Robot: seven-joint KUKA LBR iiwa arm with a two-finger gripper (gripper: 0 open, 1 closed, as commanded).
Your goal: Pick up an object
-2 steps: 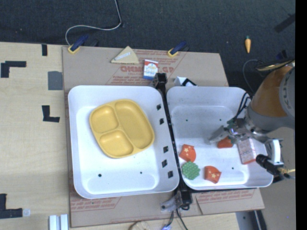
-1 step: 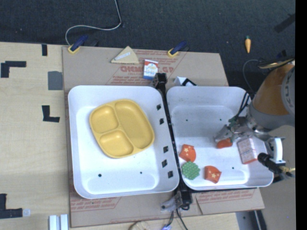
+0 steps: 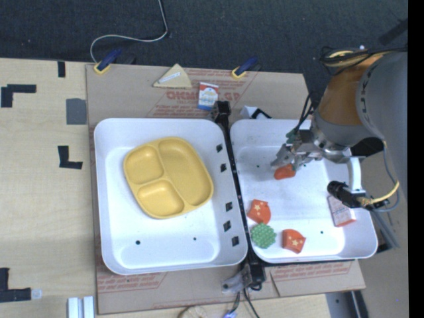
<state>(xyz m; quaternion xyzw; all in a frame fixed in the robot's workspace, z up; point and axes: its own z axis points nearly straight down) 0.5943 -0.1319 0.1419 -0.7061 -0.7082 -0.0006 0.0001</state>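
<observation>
Grey arm's two-finger gripper (image 3: 289, 161) low in the right shallow white plastic bin (image 3: 305, 249), its opening impossible to judge, directly above a small orange-red lump (image 3: 285, 172); left bin (image 3: 159, 257) holds a glossy yellow three-compartment plate (image 3: 167, 176).

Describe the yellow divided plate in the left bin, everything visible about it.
The yellow plate looks like smooth plastic, a rounded-corner tray with three compartments: two at the top and one at the lower left, split by raised ridges. It lies flat, right side up, turned at a slant, on the floor of the left bin, toward its upper middle. All three compartments look bare. Nothing else touches it.
</observation>
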